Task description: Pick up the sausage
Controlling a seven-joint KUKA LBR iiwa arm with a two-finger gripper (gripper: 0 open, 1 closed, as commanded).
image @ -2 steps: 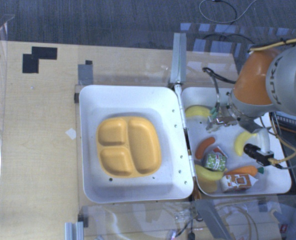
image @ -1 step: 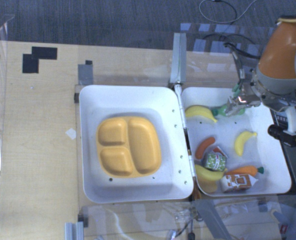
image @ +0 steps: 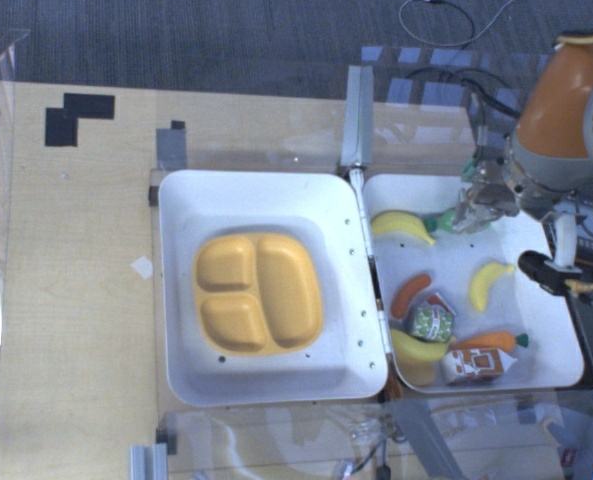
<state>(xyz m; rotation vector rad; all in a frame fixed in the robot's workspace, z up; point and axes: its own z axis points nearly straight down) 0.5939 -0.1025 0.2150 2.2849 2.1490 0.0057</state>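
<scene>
The sausage is a short reddish-orange piece lying at a slant in the left part of the right bin, next to a green-labelled packet. My gripper hangs over the back of that bin, up and to the right of the sausage and well apart from it. Its tip is beside a small green item at the end of a banana. Nothing shows between the gripper and the sausage.
The right bin also holds a small banana, a carrot, a carton and a yellow piece at the front left. The left bin holds a yellow divided plate. A metal divider stands between the bins.
</scene>
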